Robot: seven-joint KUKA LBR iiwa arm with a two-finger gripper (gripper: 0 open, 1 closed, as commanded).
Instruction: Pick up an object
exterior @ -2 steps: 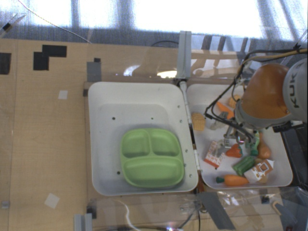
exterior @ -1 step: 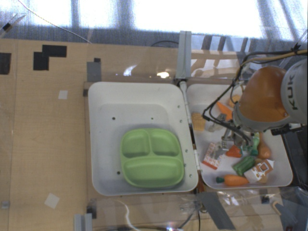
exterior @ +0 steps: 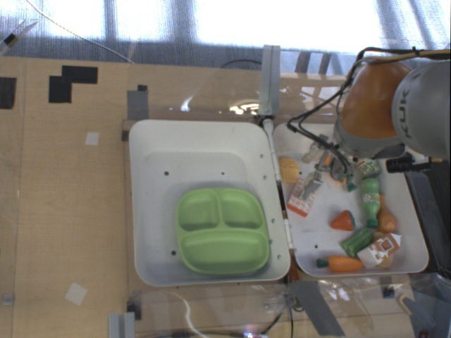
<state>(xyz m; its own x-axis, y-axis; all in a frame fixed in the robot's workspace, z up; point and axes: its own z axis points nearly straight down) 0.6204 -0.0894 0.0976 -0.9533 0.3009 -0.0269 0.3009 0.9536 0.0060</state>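
Note:
My gripper (exterior: 318,175) hangs low in the right bin (exterior: 420,255), near its back left part. Its tip is just above and right of a red and white carton (exterior: 300,197), close to the carton's upper end or touching it; I cannot say which. A yellow item (exterior: 289,168) lies to the gripper's left. To its right lies a green bottle (exterior: 371,200), with a red strawberry-like toy (exterior: 343,221), an orange piece (exterior: 386,222), a green box (exterior: 357,241), a brown and white carton (exterior: 380,251) and a carrot (exterior: 340,263) toward the front.
The left bin (exterior: 151,157) holds a green divided plate (exterior: 222,229) at its front. A thin wall (exterior: 276,182) separates the two bins. The arm's grey and orange body (exterior: 384,108) covers the right bin's back right corner. Cables loop above the gripper.

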